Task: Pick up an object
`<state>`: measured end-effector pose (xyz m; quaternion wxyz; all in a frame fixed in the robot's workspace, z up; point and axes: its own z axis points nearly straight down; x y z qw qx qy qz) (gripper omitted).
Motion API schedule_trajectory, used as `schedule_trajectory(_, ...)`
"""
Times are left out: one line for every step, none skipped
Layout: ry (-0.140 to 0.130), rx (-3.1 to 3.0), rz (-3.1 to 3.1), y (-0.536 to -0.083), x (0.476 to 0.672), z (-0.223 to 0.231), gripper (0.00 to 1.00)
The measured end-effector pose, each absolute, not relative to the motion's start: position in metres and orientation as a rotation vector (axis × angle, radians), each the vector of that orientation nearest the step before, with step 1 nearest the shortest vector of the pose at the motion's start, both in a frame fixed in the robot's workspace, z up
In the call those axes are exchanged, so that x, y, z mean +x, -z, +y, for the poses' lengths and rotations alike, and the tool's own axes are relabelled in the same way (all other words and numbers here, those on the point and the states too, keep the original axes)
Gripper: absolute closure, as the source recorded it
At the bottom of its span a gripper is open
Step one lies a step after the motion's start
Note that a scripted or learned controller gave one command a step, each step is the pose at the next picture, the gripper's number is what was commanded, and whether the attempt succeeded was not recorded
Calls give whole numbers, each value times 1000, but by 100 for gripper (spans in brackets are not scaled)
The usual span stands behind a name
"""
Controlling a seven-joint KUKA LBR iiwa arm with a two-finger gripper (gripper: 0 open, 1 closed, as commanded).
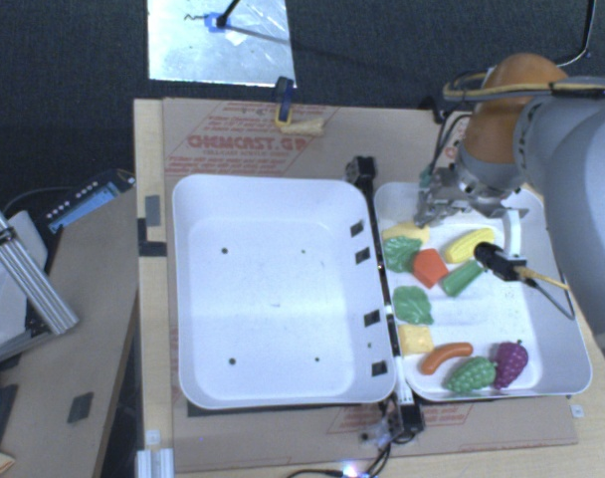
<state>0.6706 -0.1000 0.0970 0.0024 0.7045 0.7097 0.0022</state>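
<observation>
The gripper (437, 210) hung over the back of the right bin (556, 366), just above a flat yellow piece (406, 233). Can't tell if it was gripping anything. The bin was smooth white plastic w/ round corners. In it lay shiny toy food: a bumpy green leaf (400, 252), an orange block (430, 267), a curved yellow banana (469, 243), a green stick (461, 278), a 2nd leaf (413, 304), a yellow cube (416, 340), an orange sausage (446, 357), knobbly green grapes (473, 373) & purple grapes (510, 361). The left bin (193, 267) sat right beside it.
</observation>
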Motion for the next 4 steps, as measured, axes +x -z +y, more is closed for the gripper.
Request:
schedule_trajectory(1, 2223, 2220, -85, 599, -87, 100)
schedule_trajectory(-18, 2202, 2223, -192, 674, -45, 100)
schedule_trajectory(-10, 2205, 2233, -238, 664, 50, 100)
schedule_trajectory(-8, 2209, 2234, -257, 638, 115, 100)
